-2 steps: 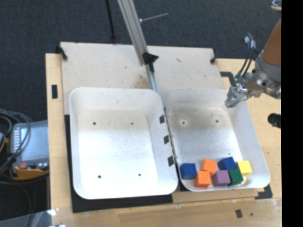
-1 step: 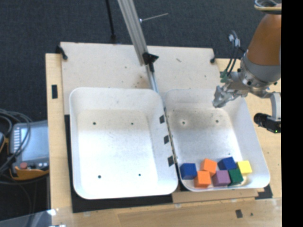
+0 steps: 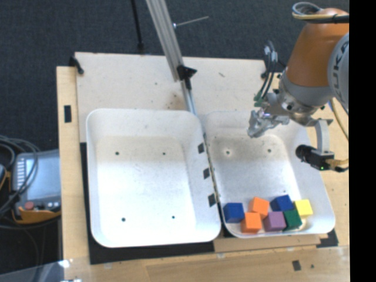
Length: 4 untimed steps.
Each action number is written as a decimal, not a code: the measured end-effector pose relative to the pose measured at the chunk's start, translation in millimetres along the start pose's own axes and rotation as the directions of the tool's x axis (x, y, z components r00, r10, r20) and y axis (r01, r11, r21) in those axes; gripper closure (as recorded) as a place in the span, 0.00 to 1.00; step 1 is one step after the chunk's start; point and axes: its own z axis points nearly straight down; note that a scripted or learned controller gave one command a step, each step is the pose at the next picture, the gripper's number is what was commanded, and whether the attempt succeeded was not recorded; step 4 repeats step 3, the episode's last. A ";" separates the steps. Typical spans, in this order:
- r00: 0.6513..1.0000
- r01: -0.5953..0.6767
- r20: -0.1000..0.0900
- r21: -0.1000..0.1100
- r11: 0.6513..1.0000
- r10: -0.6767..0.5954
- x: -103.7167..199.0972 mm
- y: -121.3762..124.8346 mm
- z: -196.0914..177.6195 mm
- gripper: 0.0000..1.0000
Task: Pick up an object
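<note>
Several small coloured blocks lie clustered at the near end of the right bin [image 3: 305, 175]: a blue block [image 3: 234, 211], two orange blocks [image 3: 260, 205] [image 3: 252, 222], a purple block [image 3: 275, 221], a green block [image 3: 292, 219], a darker blue block [image 3: 282, 202] and a yellow block [image 3: 303, 207]. My gripper [image 3: 257, 126] hangs over the far part of the right bin, well away from the blocks. Nothing shows between its fingers.
The left bin [image 3: 147, 175] sits beside the right one, split from it by a ridge with dark clips [image 3: 207, 172]. A slanted aluminium rail [image 3: 167, 37] rises from behind the bins. A grey device with cables [image 3: 32, 184] lies off the bench's left.
</note>
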 end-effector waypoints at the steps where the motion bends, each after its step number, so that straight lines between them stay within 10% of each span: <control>1: 1.000 0.002 -0.001 0.001 1.000 -0.002 58.7 2.0 13.3 1.00; 3: 1.000 0.002 -0.002 -0.001 1.000 -0.002 175.5 10.9 25.5 1.00; 4: 1.000 0.002 -0.002 -0.001 1.000 -0.002 175.5 10.9 25.5 1.00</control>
